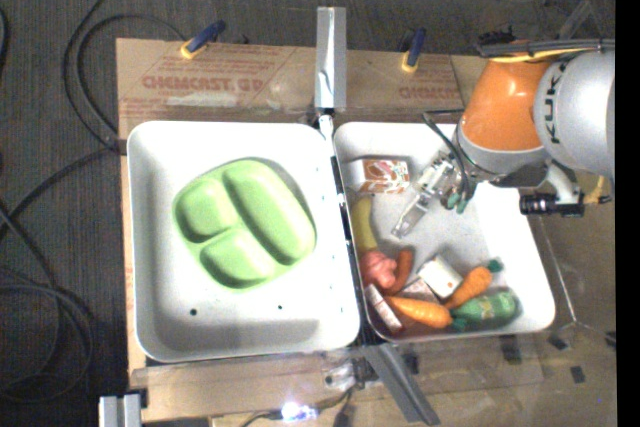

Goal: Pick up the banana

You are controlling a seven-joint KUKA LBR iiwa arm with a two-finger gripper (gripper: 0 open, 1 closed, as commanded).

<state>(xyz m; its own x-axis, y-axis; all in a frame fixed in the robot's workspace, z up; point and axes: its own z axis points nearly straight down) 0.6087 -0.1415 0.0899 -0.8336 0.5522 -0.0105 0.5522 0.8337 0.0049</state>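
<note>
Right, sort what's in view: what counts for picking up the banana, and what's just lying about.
For the job:
banana, at the right bin's left wall
claw, in the right bin beside the banana

Lying about:
green divided plate, left bin
two carrots
small carton
green bottle

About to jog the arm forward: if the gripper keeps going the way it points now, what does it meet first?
Likely the bare floor of the right bin, short of the banana; the gripper points down-left toward it. Height above the floor is unclear.
</note>
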